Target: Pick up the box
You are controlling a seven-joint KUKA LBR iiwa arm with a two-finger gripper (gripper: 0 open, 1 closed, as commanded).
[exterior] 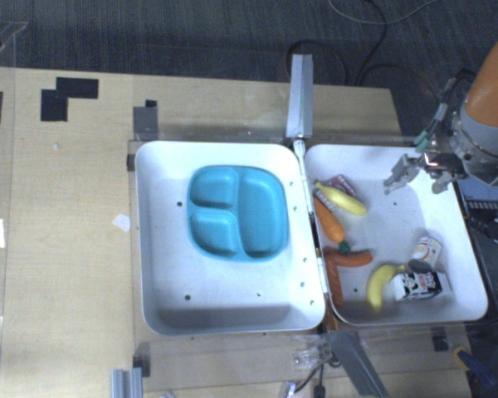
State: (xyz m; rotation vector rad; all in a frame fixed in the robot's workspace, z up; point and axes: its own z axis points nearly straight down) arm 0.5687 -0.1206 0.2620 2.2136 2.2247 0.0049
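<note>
Your gripper [418, 172] hovers open and empty; bring it down squarely over the box [421, 283], clear of the banana [380, 283].

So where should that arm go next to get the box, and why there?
Probably toward the near end of the right bin and down: the gripper hangs at the bin's far end, holding nothing, while the box lies near the front corner beside a banana.
</note>
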